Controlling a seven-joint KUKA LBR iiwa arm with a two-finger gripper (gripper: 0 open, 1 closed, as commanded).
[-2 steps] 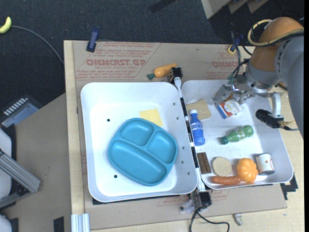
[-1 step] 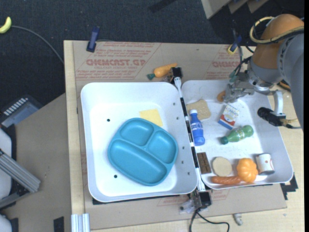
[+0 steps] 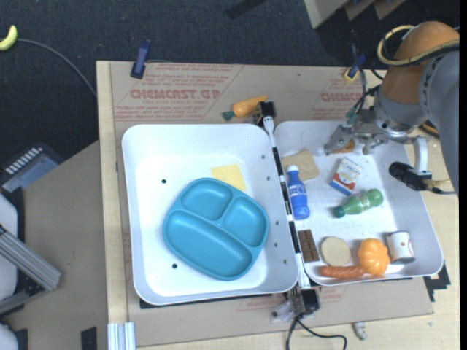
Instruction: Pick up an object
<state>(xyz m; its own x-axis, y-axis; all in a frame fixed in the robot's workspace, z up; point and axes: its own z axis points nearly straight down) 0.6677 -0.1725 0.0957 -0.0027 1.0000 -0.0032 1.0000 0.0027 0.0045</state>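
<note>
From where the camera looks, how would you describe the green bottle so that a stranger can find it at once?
Look at the right white bin, the one crowded with small things. Near its middle lies the green bottle, on its side, below a small white and red packet and above an orange pumpkin. It is the only green thing; the other bottle is blue.

Colours, two white bins (image 3: 139, 217)
Left: blue divided plate (image 3: 215, 228), yellow slice (image 3: 230, 175). Right: blue bottle (image 3: 296, 192), green bottle (image 3: 359, 203), orange pumpkin (image 3: 373, 256), brown bar (image 3: 307, 246).

We note the arm (image 3: 430, 71) cut off at the right edge, and the blue plate (image 3: 215, 228) hiding part of the yellow slice (image 3: 230, 174).
</note>
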